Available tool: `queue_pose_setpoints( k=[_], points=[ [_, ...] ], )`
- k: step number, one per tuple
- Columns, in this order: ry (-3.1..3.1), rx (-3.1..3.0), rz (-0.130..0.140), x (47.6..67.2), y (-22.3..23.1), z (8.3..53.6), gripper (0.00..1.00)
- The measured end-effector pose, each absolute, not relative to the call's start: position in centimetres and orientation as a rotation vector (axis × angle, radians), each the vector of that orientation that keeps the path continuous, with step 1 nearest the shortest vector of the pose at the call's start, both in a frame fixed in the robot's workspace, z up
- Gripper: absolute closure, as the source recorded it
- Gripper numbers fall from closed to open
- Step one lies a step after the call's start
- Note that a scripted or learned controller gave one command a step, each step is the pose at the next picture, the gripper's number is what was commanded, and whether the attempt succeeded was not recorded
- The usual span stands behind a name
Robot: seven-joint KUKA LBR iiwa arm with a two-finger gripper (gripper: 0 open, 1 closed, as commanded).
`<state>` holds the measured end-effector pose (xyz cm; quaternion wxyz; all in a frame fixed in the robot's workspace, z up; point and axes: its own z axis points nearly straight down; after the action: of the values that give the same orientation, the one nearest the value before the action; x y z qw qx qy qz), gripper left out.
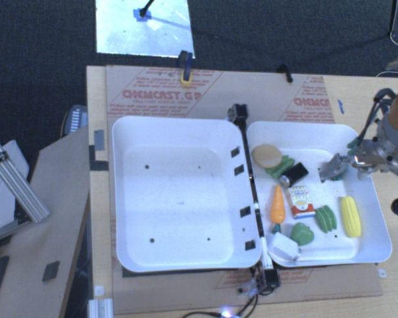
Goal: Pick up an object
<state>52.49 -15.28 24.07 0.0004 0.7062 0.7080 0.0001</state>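
Several toys wait in the right bin [368, 197]; your gripper [334, 169] hovers above it, fingers' state unclear, so descend onto the corn [350, 216].

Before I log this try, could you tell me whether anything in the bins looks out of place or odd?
Nothing stands out. The toy food, including the carrot and corn, lies loosely inside the right bin, nothing spilled over its rim.
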Motion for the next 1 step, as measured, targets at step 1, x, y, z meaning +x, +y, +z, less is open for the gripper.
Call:
queue_pose_setpoints(
  k=[1],
  points=[
    [2.235,2.214,0.000,56.25,-9.85,16.10,0.00]
  ],
)
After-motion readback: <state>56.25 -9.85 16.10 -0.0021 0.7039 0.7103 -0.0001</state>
